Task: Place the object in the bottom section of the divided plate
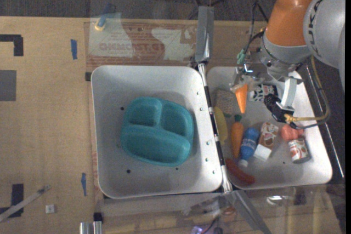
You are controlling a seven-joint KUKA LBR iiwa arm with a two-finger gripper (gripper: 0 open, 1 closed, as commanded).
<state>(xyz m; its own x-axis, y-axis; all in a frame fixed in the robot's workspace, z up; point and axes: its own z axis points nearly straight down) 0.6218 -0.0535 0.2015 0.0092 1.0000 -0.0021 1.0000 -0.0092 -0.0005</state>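
A tan table carries 2 white bins. The left bin holds the teal divided plate; the right bin holds toy foods. The end effector hangs over an orange cone-shaped piece, tip pointing down-frame; whether it grasps that piece I cannot tell. The plate's bottom section lies well left and lower.

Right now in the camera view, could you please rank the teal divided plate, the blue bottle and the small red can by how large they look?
1. Teal divided plate, clearly the largest, lying in the left bin.
2. Blue bottle, in the right bin.
3. Small red can, which looks a little smaller than the bottle.
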